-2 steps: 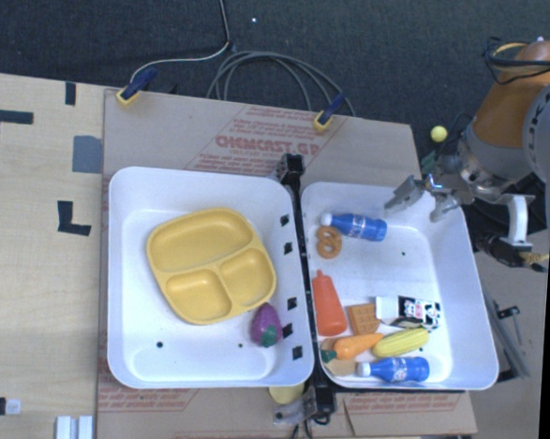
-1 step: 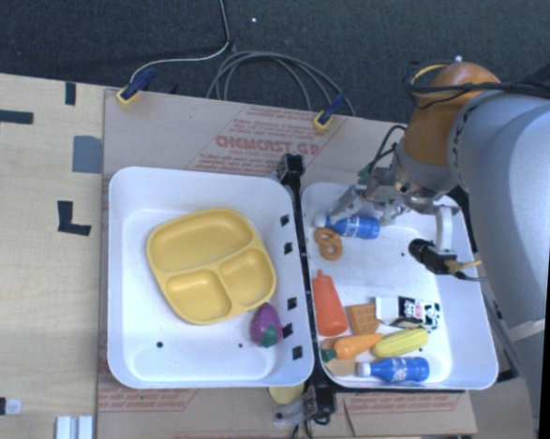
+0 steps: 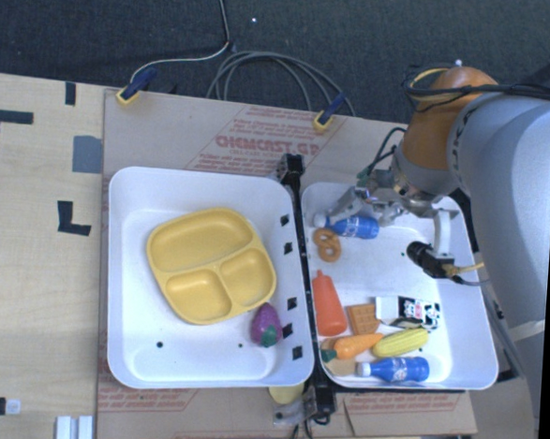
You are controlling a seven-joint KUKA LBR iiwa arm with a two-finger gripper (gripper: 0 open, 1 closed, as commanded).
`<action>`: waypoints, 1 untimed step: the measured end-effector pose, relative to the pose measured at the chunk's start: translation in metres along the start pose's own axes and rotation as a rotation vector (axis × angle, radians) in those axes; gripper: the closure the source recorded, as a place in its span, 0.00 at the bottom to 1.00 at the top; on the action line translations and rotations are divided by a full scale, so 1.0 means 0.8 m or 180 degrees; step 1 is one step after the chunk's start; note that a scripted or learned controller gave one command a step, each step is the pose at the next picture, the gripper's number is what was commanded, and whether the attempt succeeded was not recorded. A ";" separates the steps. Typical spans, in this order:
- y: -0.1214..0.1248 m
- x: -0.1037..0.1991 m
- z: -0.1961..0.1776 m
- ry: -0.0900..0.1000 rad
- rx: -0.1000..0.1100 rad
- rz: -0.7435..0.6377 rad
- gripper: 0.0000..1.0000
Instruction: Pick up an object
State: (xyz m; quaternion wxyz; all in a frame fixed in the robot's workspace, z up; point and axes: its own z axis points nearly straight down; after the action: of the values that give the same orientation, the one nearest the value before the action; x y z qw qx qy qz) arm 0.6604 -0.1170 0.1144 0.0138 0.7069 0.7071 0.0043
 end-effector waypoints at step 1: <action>0.019 0.025 0.013 0.0007 -0.0002 -0.0009 0.00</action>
State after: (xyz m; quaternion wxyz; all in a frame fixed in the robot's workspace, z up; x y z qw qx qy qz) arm 0.6757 -0.0970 0.1040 0.0132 0.7059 0.7082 0.0053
